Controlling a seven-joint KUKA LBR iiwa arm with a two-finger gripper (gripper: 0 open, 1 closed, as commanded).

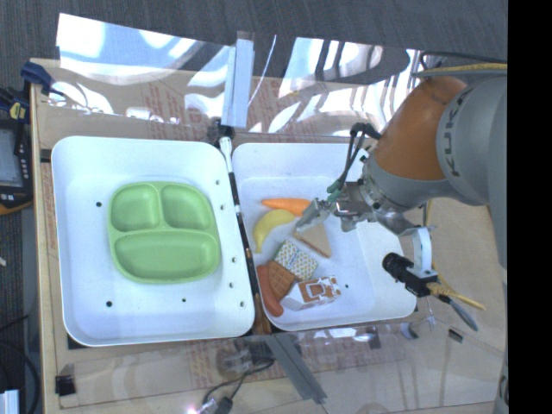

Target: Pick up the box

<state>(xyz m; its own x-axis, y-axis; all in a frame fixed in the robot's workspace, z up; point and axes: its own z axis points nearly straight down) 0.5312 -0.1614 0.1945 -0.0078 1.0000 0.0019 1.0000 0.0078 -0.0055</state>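
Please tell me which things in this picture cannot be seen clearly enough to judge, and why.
- Gripper, camera view: too small and blurred to tell how its fingers stand.
- Box: print too small to read.
- Toy food pile in the right bin: pieces overlap, hiding lower edges.
- Arm: cut off by the frame's right side.

Dark grey carpet (259, 7) lies beyond the gripper (321, 211); a wooden bench (138, 121) spreads around it; glossy sheeting (172, 54) behind catches bright light.

green three-compartment plastic tray (164, 231) | orange carrot (285, 204) | yellow banana (272, 224) | white-and-orange printed box (317, 292) | white checked packet (297, 258)
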